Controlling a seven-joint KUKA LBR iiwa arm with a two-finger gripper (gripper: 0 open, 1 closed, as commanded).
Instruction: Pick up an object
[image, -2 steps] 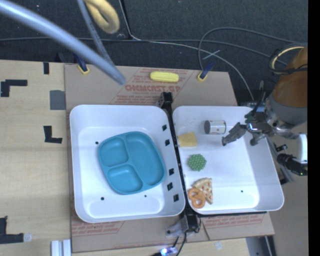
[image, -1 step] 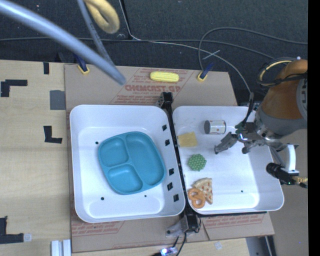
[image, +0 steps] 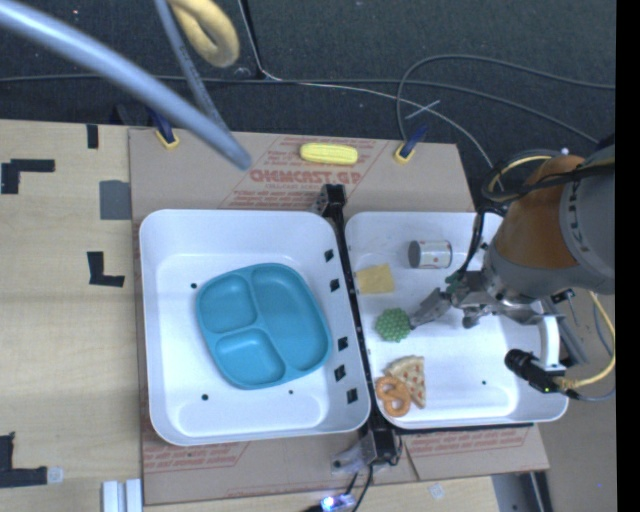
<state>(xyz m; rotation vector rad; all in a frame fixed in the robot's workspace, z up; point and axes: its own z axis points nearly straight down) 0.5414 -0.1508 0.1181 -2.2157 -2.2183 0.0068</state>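
Closest to the lens, a grey tube (image: 130, 75) slants across the top left, out of focus and clear of my work; below it sit two white bins, the left bin (image: 160, 330) holding a blue tray (image: 262, 325) with three compartments, flat and bulky, a poor candidate for my fingers.

Everything worth picking lies in the right bin (image: 500, 395), which is why my arm (image: 545, 235) hangs over that side; a green ball (image: 393, 324) rests near the divider, a pretzel (image: 403, 383) lies below it toward the front, a yellow block (image: 376, 279) sits just above it, and a small metal can (image: 430, 254) lies on its side farther back.

My gripper (image: 432, 308) points leftward and low, its tip just beside the ball; I judge the ball is my target, since nothing else is so near; I cannot tell how my jaws stand from this slant, nor whether I touch the ball; nothing shows between them.

Outside, a banana (image: 328, 154) lies on the cardboard (image: 300, 175) behind the bins, beyond easy reach.
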